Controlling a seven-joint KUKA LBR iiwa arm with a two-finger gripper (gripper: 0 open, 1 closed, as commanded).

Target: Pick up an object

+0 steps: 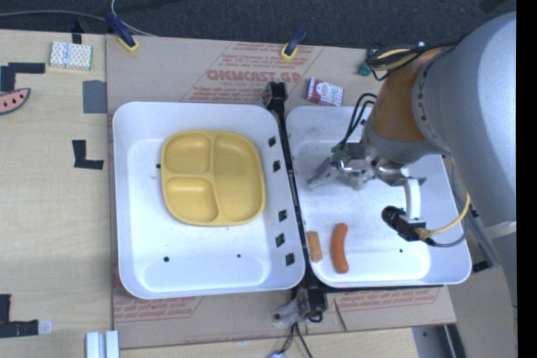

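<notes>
Grey bulk of the arm covers the right bin's far right corner and is cut off by the view's right side, so that part of the bin floor is hidden.

Nearest the camera, low in the right shallow white plastic bin, lie two small food-shaped pieces: an orange-red sausage-like toy, lengthwise toward the near rim, and just beside it on the left a shorter tan, bread-coloured piece close to the divider. They sit near each other but apart. Both are small; the tan one's shape is hard to make out.

Left shallow white plastic bin holds a pale yellow plastic plate with three compartments, flat on the floor, toward the far half of the bin.

Above the middle of the right bin, the two-finger gripper points left toward the divider. Its thin metal fingers look pressed nearly together, though the view is blurred there, with nothing seen between them. It sits well clear of the sausage and the tan piece, farther back in the bin. The orange band rises behind the wrist, with black and yellow cables looped around it.

Beyond the bins, on the brown cardboard sheet, a small red-and-white packet lies by the right bin's far rim.
</notes>
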